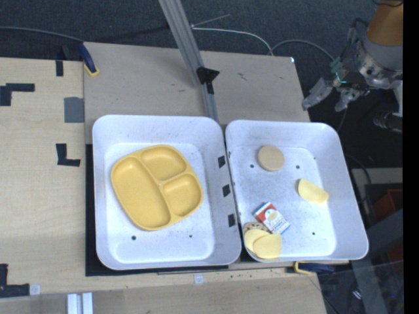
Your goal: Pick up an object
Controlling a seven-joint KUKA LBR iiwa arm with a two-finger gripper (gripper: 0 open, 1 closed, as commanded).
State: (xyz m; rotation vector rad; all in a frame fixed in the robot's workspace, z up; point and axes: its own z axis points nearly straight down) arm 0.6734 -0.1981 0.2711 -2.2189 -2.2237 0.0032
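The gripper is at the upper right, outside the bins, over the dark floor just past the corner of the bench. Its two fingers are spread apart, one pointing to the lower left and one more downward, and nothing is between them. Above it the arm shows its orange band at the top right edge.

All objects are below and to the left of the gripper. The right bin is the nearer one; its upper right corner is near the fingers but not touching them. Inside it, a round tan disc lies closest to the gripper, in the upper part of the bin. A yellow wedge lies further down, near the right wall. A small red and white packet lies lower still, and just beside it, at the bottom left corner of this bin, yellow round pieces are piled together, touching each other.

The left bin is well apart from the gripper. It holds a yellow plate with three compartments, lying flat.

A grey metal bar runs at a slant over the bench, to the left of the gripper.
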